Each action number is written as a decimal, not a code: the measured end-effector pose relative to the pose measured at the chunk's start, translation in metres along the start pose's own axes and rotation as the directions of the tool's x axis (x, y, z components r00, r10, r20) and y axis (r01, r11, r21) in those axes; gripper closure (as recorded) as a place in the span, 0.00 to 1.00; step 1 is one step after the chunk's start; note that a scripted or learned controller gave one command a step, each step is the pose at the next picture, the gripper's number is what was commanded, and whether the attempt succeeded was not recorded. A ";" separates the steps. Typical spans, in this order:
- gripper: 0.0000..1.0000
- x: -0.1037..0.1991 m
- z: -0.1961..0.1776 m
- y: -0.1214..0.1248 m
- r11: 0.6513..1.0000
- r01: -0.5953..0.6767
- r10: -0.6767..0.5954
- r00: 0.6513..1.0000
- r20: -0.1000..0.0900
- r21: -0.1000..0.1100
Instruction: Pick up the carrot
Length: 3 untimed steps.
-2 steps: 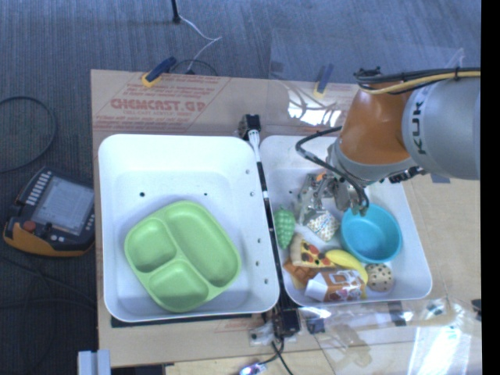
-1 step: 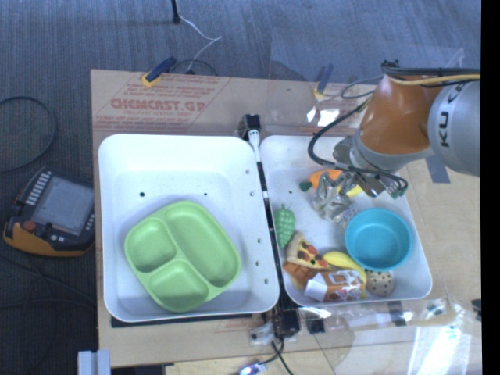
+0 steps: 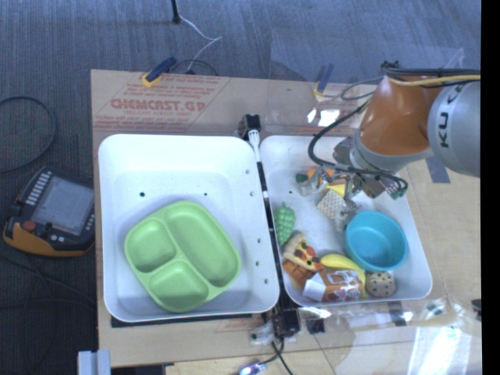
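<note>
Camera view: tool point(image 3: 349, 184) low over small orange carrot point(image 3: 313, 176), far right white bin point(image 3: 269, 209); grip state cannot tell

Two white bins point(image 3: 117, 209) — the left holds a pale green divided plate point(image 3: 181, 254), the right a sky-blue bowl point(image 3: 376, 240), a yellow banana point(image 3: 344, 262), a dark green veg point(image 3: 283, 223) and a beige speckled ball point(image 3: 380, 284) — grey arm point(image 3: 461, 127), orange band point(image 3: 397, 116)

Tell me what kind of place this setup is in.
Most likely a robotics lab or test cell. A grey arm with an orange band reaches over two white bins on a bench, a teach pendant lies on the carpet, and toy food such as a banana fills the right bin.
</note>
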State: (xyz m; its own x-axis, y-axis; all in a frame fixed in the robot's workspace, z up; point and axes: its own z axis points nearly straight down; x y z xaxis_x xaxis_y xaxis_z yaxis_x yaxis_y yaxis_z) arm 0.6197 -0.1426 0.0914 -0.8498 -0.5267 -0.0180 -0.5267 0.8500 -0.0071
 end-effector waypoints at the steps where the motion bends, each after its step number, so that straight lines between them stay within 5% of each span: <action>1: 0.00 -0.016 0.003 -0.075 0.998 0.064 -0.064 0.998 -0.005 -0.001; 2: 1.00 -0.018 -0.009 -0.074 0.998 0.059 -0.059 0.998 0.003 -0.004; 3: 1.00 -0.009 -0.052 -0.089 0.996 -0.092 0.092 0.996 -0.006 -0.013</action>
State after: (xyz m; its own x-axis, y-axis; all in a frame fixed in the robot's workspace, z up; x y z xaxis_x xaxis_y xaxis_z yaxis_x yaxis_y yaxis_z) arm 0.6728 -0.2137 0.1442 -0.8948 -0.4462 -0.0131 -0.4463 0.8948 0.0077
